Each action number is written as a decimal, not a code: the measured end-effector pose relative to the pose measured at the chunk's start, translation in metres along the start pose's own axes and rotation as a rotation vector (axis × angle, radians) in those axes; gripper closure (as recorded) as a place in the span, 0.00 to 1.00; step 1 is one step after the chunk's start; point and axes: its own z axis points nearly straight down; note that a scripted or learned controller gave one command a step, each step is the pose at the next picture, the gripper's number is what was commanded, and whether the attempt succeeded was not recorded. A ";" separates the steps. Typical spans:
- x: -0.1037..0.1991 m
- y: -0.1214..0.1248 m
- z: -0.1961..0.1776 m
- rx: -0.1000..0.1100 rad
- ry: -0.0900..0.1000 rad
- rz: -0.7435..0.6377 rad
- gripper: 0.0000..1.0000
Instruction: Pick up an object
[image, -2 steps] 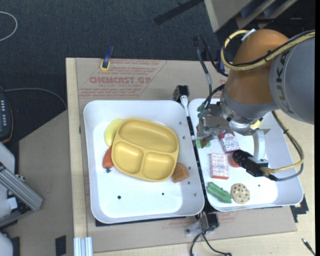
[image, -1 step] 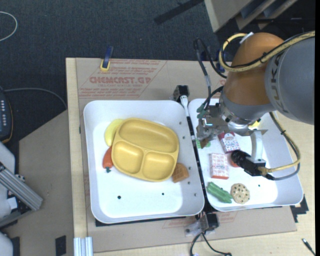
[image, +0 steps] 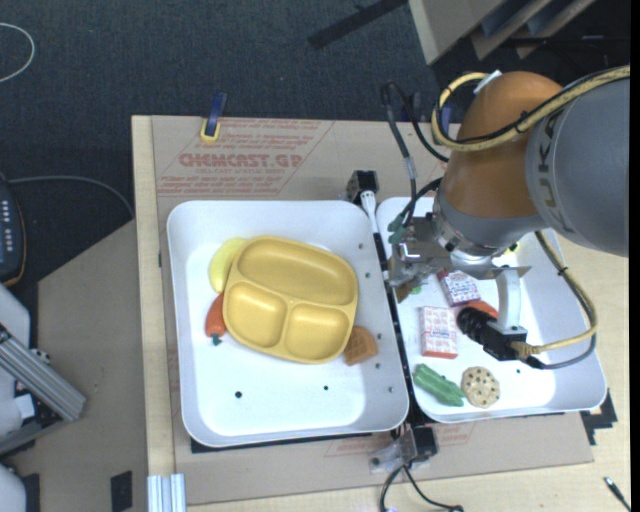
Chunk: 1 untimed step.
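**Pincer low over the inner edge of the right bin, nothing seen in its grasp**

The grey arm with the orange band (image: 500, 150) reaches in over the right shallow white bin (image: 585, 385). Its pincer (image: 405, 268) hangs close above that bin's inner rim, just beside the seam between the two bins. The wrist hides the tip, so whether the pincer is released or clenched cannot be told, and no object shows within it.

Nearest to the pincer, just below and to its right in the view, lies a small white packet with red print (image: 438, 330). A second packet of the same kind (image: 461, 289) lies to the pincer's right, close under the wrist. Further below the pincer, near the bin's front rim, a green pod-shaped piece (image: 436, 384) lies just beside a round, speckled biscuit (image: 481, 386).

To the pincer's left, in the left shallow white bin (image: 185, 300), a yellow plastic plate with three compartments (image: 290, 298) lies near the middle. A small brown lump (image: 360, 346), possibly toy bread, touches the plate's corner nearest the pincer. On the plate's far side from the pincer, a pale yellow rounded piece (image: 224, 262) shows partly under its rim, and an orange-red piece (image: 215, 318) lies against its edge.

Both bins rest on the cardboard-covered worktop (image: 250, 160).
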 end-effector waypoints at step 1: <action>-0.003 0.005 0.002 -0.004 -0.001 0.001 1.00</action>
